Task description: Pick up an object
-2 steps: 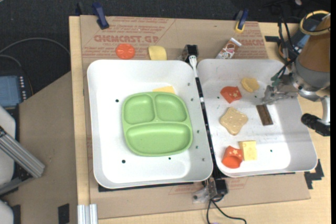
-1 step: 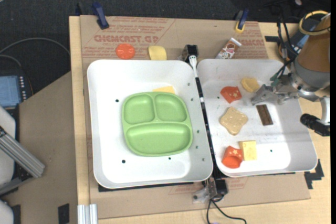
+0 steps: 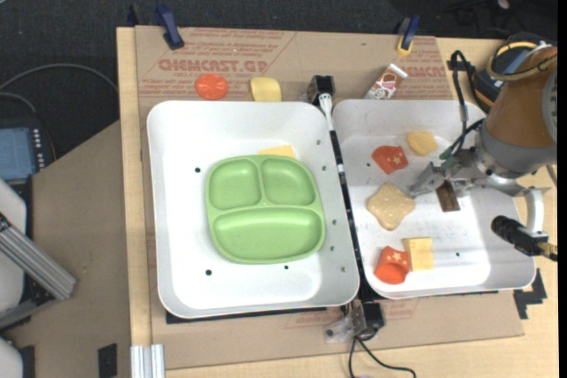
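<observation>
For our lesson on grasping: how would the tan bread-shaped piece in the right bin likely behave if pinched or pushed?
The bread-shaped piece lies flat, so it would probably slide rather than roll on the right bin. It looks thin and light, perhaps toy-like. Its low edges may give the gripper little to pinch.

arm (image 3: 523, 115): cut off at right edge
yellow piece (image 3: 277, 151): partly hidden behind green tray (image 3: 264, 209)
gripper (image 3: 443, 181): small, blurred, finger state unclear
packet (image 3: 386, 83): print too small to read

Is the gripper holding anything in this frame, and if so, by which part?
Cannot be told. The gripper is low in the right bin, beside the tan bread-shaped piece; nothing shows in its grasp.
</observation>
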`<state>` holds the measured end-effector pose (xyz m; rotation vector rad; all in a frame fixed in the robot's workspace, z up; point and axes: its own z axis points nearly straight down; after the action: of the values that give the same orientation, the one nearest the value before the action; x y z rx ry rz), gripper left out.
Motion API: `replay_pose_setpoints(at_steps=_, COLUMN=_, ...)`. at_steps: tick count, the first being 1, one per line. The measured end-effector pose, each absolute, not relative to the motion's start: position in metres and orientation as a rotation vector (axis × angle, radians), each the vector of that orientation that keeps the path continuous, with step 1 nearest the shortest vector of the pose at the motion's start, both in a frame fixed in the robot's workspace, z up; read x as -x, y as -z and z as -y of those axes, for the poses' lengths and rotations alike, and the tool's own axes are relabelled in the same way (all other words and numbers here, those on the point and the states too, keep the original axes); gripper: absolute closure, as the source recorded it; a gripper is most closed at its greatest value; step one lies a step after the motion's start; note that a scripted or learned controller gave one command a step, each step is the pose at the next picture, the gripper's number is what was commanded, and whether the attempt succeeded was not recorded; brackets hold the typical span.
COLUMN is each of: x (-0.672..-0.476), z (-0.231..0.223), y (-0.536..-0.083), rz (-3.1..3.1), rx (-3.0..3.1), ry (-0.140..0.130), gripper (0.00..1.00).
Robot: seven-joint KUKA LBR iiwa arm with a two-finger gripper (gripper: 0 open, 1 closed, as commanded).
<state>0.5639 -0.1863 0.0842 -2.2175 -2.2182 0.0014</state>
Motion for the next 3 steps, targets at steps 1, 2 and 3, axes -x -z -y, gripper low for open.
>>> replay_pose_setpoints(at_steps=1, x=-0.570, z=0.102, y=-0.085, rz=2.227, rx=2.211, ry=0.004, gripper=0.00)
replay_pose_setpoints(at_steps=2, x=-0.597, z=0.102, y=-0.085, rz=2.226, rx=2.222, ry=0.003, gripper=0.00)
replay_pose_setpoints(at_steps=3, x=-0.669, z=0.135, y=-0.086, rz=2.227, rx=2.224, ry=0.003, gripper=0.00)
